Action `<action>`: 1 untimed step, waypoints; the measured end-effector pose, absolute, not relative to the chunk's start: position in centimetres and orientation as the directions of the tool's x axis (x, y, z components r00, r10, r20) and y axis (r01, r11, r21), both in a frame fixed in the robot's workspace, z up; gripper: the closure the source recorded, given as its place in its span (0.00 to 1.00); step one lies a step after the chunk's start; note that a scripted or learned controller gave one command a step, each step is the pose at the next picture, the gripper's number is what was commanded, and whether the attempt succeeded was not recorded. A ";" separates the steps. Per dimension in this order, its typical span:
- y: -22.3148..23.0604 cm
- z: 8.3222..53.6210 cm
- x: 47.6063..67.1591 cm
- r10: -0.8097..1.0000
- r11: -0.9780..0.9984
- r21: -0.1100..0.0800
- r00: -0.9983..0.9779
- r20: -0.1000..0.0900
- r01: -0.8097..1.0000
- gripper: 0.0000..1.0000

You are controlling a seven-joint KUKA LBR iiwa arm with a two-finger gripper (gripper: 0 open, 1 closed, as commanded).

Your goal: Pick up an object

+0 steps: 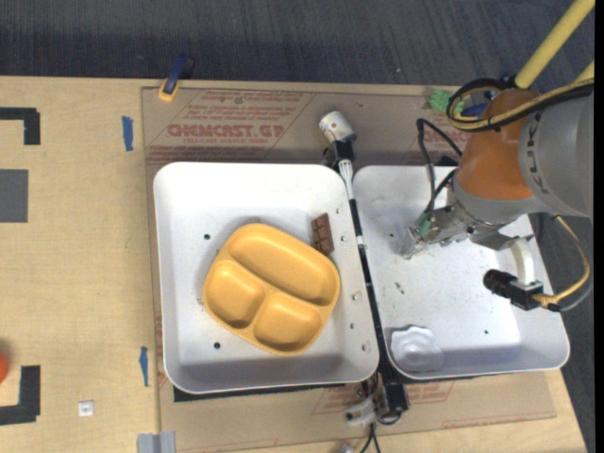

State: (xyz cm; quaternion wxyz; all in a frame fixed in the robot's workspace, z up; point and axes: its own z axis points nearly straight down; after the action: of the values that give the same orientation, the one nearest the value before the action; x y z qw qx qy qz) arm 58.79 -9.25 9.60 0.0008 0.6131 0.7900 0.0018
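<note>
The bench (75, 253) bears two white bins (179, 253) and blue tape (127, 132).

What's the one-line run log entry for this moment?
arm: over right bin | hand: low near its left wall | yellow tray: left bin | clear lid: right bin | grasp: unconfirmed

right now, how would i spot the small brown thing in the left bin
Find the left white bin, which holds a big yellow divided tray. The small brown block lies against the tray's upper right edge, near the bin's right wall: dark, narrow and far smaller than the tray.
</note>
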 end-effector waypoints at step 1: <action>-9.2 9.6 58.8 0.969 0.248 0.004 -0.248 0.001 0.969 0.00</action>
State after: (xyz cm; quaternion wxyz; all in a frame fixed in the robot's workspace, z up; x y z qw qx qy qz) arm 58.78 -9.24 9.59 0.0006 0.6131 0.7900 0.0018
